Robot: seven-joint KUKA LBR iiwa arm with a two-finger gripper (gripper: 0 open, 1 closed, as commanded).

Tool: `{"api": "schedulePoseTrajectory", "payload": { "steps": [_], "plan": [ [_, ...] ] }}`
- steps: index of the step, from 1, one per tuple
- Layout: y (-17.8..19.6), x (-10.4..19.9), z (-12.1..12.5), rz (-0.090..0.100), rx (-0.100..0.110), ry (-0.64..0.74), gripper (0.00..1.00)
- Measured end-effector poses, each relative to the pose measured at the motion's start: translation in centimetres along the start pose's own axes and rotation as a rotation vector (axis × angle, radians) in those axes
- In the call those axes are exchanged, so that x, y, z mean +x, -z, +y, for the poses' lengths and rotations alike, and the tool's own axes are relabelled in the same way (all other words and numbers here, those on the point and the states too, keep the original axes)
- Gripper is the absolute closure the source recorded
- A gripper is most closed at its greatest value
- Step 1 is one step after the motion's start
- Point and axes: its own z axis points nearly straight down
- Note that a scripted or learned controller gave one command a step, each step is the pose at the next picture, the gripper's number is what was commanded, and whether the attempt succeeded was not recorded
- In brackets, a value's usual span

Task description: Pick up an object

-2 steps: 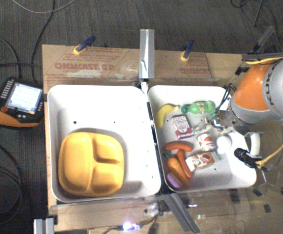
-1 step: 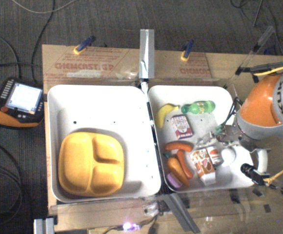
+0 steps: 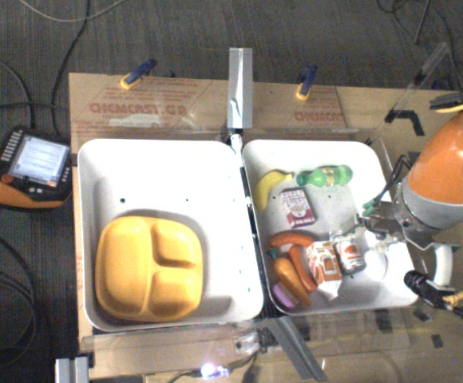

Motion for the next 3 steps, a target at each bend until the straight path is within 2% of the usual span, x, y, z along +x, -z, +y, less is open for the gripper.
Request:
{"api": "schedulePoseTrajectory", "payload": {
  "steps": [1,2,3],
  "plan": [
    [-5.0,-1.0,0.4,0.000,-0.001,-0.006,0.00],
    [-4.2,-0.8,0.4,0.003,0.002,-0.004,1.00],
    [7.5,2.6,-0.5,-0.005,-0.001,-0.091,1.00]
  ]
}}
